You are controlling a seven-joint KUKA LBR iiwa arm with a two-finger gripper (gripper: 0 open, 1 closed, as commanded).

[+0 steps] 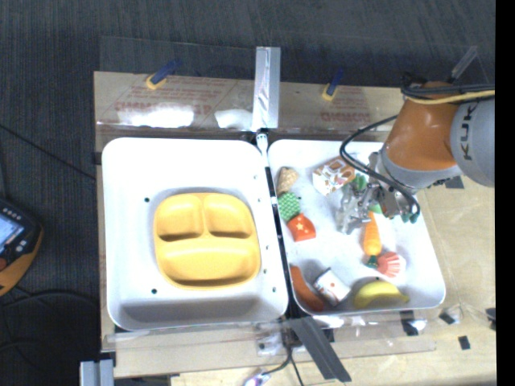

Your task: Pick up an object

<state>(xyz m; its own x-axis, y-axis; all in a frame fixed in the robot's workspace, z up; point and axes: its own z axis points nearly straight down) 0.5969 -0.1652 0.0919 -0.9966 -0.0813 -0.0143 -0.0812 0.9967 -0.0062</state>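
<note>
Camera view from above, at a slant. Shows a wooden bench (185,95) bearing two white bins, far larger than anything else. Finds the left bin (129,167) well away from the pincer (354,207), across the divider, with a yellow tray (208,240) in it. Finds the right bin (433,272) directly beneath the pincer, with the grey and orange arm (430,135) reaching over its far right corner. Cannot tell whether the pincer is spread or pressed together; sees nothing clearly gripped, so counts nothing as held. Puts the likeliest target, a carrot (371,236), just beside the pincer on its near right side, possibly touching. Places a banana (376,293) farther toward the near rim and a white packet (330,175) just beyond on the far left. Places a red fruit (302,227) and a green checked piece (288,206) to the left by the divider. Places a small pink piece (388,262) just past the carrot. Judges the risks thus: could close off-centre and roll the smooth, tapered carrot aside; could nudge the pink piece or catch the packet, given the crowding; could come up with nothing.
</note>
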